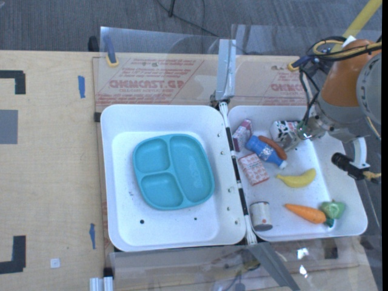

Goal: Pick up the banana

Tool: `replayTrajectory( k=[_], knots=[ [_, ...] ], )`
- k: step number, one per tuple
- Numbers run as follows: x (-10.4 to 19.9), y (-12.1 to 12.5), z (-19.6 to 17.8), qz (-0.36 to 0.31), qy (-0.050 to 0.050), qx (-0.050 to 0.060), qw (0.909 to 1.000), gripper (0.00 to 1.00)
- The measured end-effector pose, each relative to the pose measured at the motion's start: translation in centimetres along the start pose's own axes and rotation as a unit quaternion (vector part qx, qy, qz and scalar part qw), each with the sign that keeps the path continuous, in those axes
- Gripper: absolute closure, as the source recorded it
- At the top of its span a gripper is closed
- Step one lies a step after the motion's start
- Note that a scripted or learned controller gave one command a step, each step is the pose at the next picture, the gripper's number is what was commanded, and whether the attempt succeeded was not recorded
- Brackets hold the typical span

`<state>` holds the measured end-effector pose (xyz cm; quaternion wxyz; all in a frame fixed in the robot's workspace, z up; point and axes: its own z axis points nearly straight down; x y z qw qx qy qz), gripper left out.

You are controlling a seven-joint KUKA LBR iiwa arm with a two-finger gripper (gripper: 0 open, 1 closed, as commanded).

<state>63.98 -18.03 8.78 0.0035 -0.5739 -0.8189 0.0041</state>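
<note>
Hovering over right bin (357, 220), arm not yet at banana (297, 178).
Pincer (297, 133) sits above it, near sausage (273, 145); grip state: can't tell.

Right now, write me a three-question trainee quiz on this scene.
1. True or false: the banana lies in the right bin.
2. What sits in the left bin? A) carrot B) blue divided plate C) can
3. Fill in: the carrot lies nearer the bin's ____ edge than the banana does.

Key: 1 true. 2 B, the blue divided plate. 3 front; the gripper is near the bin's back, apart from the banana.
</note>
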Motion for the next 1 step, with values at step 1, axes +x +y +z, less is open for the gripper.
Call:
replayTrajectory(
  k=[1],
  knots=[
    [-2.05, -1.4, 0.02, -0.017, -0.002, -0.007, 0.9998, 1.0]
  ],
)
